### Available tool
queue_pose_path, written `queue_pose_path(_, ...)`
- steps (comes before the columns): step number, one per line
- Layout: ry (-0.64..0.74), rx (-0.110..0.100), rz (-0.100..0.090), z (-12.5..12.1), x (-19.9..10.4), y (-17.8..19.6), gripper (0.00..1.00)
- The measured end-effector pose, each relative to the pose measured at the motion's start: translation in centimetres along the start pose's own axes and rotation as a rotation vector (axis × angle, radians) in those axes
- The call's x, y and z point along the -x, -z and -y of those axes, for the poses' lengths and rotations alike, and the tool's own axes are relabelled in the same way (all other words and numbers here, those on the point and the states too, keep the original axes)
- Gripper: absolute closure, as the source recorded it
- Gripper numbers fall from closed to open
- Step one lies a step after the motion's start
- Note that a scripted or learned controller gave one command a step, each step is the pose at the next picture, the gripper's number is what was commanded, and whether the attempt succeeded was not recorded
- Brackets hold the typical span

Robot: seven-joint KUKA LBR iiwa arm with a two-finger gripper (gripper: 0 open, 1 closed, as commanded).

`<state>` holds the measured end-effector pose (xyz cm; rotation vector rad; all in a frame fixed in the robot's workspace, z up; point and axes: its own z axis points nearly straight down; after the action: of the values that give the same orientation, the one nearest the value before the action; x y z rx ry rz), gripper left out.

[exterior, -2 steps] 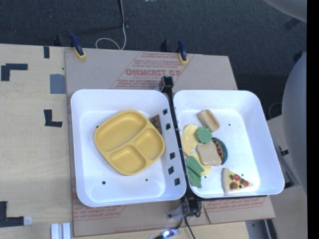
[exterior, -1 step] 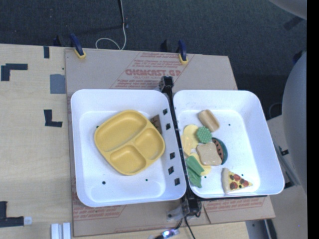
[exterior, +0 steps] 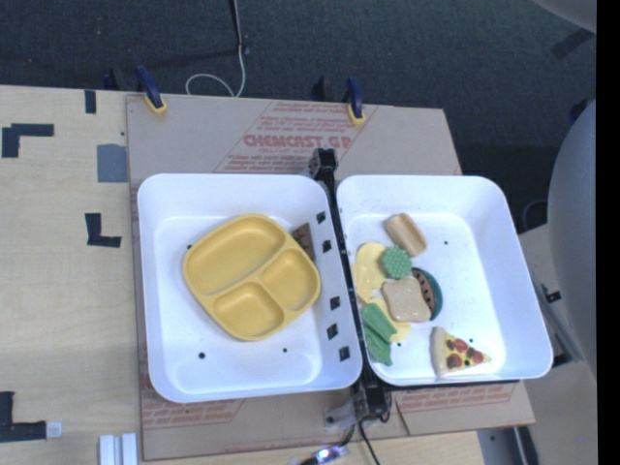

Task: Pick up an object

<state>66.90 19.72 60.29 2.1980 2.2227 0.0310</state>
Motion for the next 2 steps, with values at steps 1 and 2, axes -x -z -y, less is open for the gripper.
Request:
queue_pose_path(1, 0.000, 0.015, -0.003, -0.13, -0.17, 0.98, 1.00)
queue_pose_path(2, -0.001, 0.032, -0.006, -0.28, -0.33, 1.95, 1.00)
